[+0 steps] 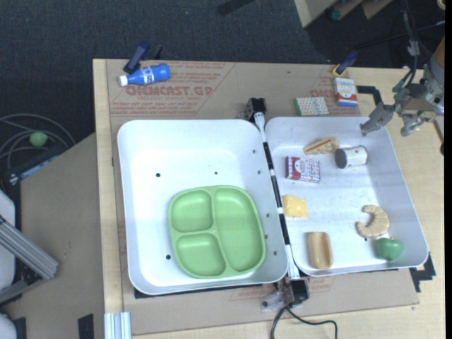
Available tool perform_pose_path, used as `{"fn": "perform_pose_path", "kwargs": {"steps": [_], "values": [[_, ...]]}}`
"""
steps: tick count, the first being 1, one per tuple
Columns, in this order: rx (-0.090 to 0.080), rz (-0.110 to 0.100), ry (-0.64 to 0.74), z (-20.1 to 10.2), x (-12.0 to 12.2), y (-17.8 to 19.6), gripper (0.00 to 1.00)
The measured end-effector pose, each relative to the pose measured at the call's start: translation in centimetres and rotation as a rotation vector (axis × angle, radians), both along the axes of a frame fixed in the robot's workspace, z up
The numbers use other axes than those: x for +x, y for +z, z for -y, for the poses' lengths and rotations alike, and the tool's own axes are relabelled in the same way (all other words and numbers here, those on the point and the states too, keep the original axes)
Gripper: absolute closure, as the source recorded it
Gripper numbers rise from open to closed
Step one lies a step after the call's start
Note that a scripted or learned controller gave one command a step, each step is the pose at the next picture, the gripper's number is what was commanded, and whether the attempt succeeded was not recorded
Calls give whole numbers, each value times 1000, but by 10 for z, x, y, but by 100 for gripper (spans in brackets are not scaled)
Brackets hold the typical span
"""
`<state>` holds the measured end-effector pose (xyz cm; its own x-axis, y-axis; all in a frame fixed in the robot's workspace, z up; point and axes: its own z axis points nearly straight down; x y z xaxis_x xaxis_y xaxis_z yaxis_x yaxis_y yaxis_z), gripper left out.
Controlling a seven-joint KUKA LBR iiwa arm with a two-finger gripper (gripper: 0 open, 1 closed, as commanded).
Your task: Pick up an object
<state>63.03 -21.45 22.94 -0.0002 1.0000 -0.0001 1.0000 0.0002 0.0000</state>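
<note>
Though level, cylinder [351, 157] axis left-right.

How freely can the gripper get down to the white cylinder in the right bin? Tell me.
Probably freely. The gripper sits over the right bin's far right corner, and the white cylinder lies close by with open bin floor around it; the nearest item, a sandwich piece, lies apart from it.
</note>
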Motion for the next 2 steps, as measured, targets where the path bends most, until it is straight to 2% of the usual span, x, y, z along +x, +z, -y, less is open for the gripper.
{"fn": "perform_pose_path", "kwargs": {"steps": [1,2], "values": [[10,-6,4,4,23,-134,0],[1,-1,0,-11,-19,-145,0]]}}
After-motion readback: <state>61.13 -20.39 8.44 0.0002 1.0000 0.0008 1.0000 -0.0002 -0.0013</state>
